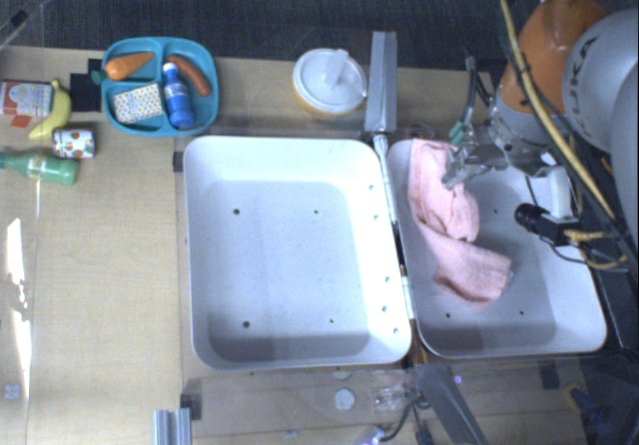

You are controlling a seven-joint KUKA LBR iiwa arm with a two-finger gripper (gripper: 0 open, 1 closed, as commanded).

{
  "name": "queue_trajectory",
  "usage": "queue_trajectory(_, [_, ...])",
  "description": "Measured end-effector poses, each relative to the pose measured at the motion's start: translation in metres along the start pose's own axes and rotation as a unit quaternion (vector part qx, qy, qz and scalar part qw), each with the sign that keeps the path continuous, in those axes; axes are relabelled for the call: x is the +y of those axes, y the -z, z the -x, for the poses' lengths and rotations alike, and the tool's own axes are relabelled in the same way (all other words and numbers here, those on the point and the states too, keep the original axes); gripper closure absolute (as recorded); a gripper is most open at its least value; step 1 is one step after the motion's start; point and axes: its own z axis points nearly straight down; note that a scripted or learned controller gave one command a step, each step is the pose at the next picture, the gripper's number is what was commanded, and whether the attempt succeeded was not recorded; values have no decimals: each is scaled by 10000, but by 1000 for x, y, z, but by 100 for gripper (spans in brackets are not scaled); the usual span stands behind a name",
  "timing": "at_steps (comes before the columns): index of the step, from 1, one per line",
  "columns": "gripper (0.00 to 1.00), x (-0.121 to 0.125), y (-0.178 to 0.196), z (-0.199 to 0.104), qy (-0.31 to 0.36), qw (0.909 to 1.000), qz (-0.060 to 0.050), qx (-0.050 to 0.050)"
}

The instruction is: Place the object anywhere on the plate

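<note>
The arm (pixel 584 64) reaches in from three o'clock, wrist bent down over the right bin (pixel 539 328). Its gripper (pixel 461 166) appears clamped on the pink cloth (pixel 454 228), which trails toward five o'clock across the bin floor.
</note>
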Motion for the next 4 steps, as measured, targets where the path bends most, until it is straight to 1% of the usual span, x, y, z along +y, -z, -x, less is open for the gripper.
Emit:
queue_trajectory(1, [100, 2, 41, -1, 51, 10000, 8, 5])
queue_trajectory(2, [100, -13, 51, -52, 2062, 9785, 10, 8])
queue_trajectory(3, [100, -20, 46, -109, 3981, 9173, 6, 12])
queue_trajectory(4, [100, -31, 54, -155, 5731, 8195, 17, 9])
